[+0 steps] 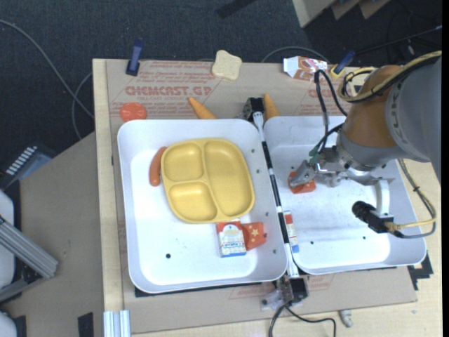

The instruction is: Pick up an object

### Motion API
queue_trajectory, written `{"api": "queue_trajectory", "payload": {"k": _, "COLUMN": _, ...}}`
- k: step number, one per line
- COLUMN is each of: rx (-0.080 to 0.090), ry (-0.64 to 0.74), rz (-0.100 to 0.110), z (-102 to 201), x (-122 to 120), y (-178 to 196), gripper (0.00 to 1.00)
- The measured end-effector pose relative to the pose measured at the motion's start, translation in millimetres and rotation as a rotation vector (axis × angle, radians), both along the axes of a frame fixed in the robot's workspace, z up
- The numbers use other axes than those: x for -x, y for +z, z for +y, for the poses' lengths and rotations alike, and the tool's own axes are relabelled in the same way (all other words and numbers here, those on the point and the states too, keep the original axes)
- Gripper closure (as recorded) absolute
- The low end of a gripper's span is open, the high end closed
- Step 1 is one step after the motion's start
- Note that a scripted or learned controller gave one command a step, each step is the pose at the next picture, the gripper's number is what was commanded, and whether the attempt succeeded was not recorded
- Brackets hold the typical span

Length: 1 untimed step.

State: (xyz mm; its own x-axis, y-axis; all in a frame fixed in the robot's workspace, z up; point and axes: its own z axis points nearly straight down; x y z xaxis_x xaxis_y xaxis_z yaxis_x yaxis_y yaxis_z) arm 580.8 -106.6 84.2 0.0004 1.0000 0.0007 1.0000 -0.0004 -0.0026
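The tabletop [105,188] is being occupied by two white bins. In the left bin [140,244] a yellow divided plate [208,179], a small carton [231,239] and a sausage [155,168] are being kept. In the right bin [337,248] a red object [303,183] is being touched by the gripper [310,173]; whether the fingers are spread cannot be told.

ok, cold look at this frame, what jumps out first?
The yellow divided plate in the middle of the left bin, with a hot dog against its left edge. Then the grey-and-orange arm over the right bin, its gripper low by a small red object.
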Motion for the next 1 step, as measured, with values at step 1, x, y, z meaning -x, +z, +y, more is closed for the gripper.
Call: {"api": "queue_trajectory", "payload": {"k": 1, "rx": 0.001, "ry": 0.001, "rz": -0.005, "z": 6.5, "x": -26.8, "y": 0.5, "gripper": 0.00}}
